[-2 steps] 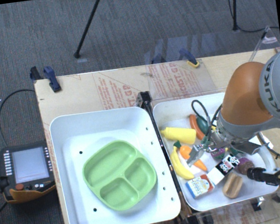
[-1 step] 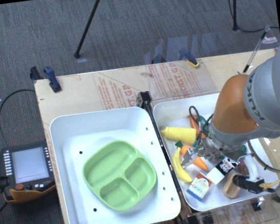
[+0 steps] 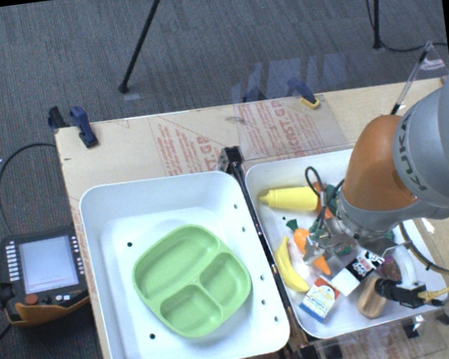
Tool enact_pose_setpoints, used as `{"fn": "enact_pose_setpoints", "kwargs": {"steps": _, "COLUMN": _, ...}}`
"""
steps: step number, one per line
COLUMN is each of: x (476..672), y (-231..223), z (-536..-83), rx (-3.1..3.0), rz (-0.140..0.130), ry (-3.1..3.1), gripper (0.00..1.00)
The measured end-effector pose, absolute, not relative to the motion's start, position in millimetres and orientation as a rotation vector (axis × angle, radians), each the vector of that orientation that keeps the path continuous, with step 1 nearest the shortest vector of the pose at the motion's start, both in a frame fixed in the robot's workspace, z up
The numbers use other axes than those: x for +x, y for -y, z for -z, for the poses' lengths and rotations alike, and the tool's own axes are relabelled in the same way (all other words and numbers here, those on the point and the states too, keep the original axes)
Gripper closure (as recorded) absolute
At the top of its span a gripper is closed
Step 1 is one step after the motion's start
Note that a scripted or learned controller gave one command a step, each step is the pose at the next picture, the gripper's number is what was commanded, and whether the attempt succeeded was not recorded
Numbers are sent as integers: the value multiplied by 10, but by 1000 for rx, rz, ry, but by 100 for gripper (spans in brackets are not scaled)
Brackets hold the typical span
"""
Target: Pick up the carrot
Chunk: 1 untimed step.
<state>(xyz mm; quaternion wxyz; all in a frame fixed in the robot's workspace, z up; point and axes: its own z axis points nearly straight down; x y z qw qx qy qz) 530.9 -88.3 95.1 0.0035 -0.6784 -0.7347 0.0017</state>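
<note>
i see my arm (image 3: 429,158) as a bulky rounded grey shell with dark kuka lettering, a broad orange band (image 3: 376,166) above the wrist, and a dark metal gripper (image 3: 325,235) assembly.

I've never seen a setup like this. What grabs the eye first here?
Probably the big grey arm with its orange band, reaching in from the right over the right bin, which is crowded with toy food such as a banana. Next, the green divided plate lying alone in the left bin.

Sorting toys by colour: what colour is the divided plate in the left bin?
Light green divided plate, clear in the camera view.
</note>
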Motion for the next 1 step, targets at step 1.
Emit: {"fn": "enact_pose_setpoints", "kwargs": {"steps": 1, "x": 4831, "y": 252, "z": -1880, "rx": -2316, "rz": 1, "ry": 2116, "gripper": 100}}
